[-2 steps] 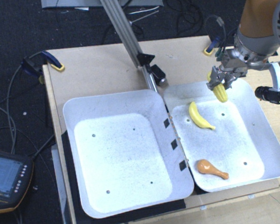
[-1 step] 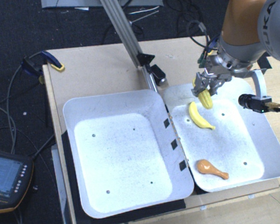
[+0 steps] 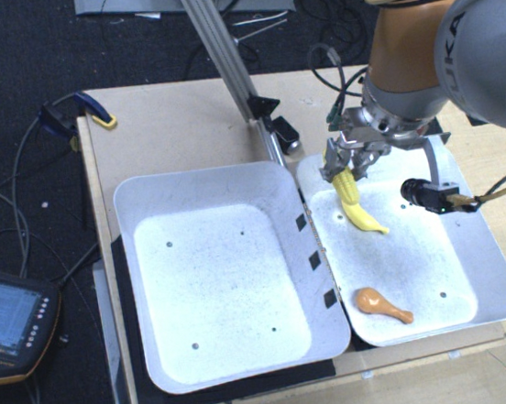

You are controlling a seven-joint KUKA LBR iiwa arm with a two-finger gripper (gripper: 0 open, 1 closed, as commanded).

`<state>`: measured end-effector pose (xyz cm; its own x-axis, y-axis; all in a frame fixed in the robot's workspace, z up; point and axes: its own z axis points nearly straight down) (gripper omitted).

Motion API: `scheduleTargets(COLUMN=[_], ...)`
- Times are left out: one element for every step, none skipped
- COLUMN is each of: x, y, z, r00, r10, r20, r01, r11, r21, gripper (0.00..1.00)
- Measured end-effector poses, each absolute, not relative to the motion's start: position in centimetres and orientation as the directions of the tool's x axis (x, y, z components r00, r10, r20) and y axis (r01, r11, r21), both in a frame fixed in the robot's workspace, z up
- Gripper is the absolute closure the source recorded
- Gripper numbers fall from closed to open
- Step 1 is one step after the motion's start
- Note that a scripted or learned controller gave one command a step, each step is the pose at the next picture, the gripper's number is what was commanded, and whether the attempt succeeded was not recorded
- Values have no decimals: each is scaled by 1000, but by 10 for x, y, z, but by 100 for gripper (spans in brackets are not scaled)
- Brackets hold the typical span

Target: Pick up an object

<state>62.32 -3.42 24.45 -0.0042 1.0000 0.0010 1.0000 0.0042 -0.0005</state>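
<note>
The shallow white left bin (image 3: 216,275) sits beside the shallow white right bin (image 3: 485,277). There the two-finger gripper (image 3: 346,170) clamps the top of a yellow plastic banana (image 3: 357,206); an orange gourd-shaped toy (image 3: 382,305) lies nearer the front.

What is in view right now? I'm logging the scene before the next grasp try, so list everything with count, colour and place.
banana: 1, yellow, upper part of the right bin, top end between the gripper's fingers
drumstick-shaped toy: 1, orange, lower part of the right bin
right bin: 1, white, right half of the bench
left bin: 1, white, left half of the bench
clamp: 1, blue and yellow, bench's far left corner
handheld pendant: 1, grey with a lit screen, on the floor at left
metal rail: 1, silver, slanting down to the bench's far edge
gripper: 1, grey metal, over the right bin's top, closed on the banana
arm: 1, grey with orange band, upper right
</note>
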Motion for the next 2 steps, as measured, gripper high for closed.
scheduleTargets(x=[600,585], y=[11,60], z=[241,229], r00=[-4,-4], r10=[1000,1000], r20=[1,1], r01=[1000,1000], r11=[4,4], r21=[0,-1], gripper=[100,100])
